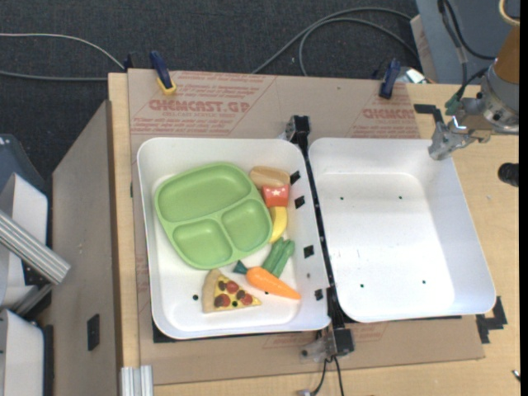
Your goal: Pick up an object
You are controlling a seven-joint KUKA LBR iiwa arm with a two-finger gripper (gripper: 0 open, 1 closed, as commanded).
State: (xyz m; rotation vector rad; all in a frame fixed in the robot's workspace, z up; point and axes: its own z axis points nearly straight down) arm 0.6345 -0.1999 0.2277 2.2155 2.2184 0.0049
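White plastic left bin (150, 221) holds all the toy food: nearest, a pizza slice (228, 292) and orange carrot (272, 282), then a green pod (280, 256) and yellow banana (280, 221) just beside a green divided plate (213, 214), with a red block (276, 194) and bread roll (269, 176) farther back. Right bin (396, 246) sits alongside. Beyond its far right corner hangs the gripper (443, 143), apart from every object; finger spread cannot be told.

Green divided plate (211, 214), orange carrot (271, 282), yellow pizza slice (226, 293) (red-dotted), red block (276, 195), two white bins (157, 246).
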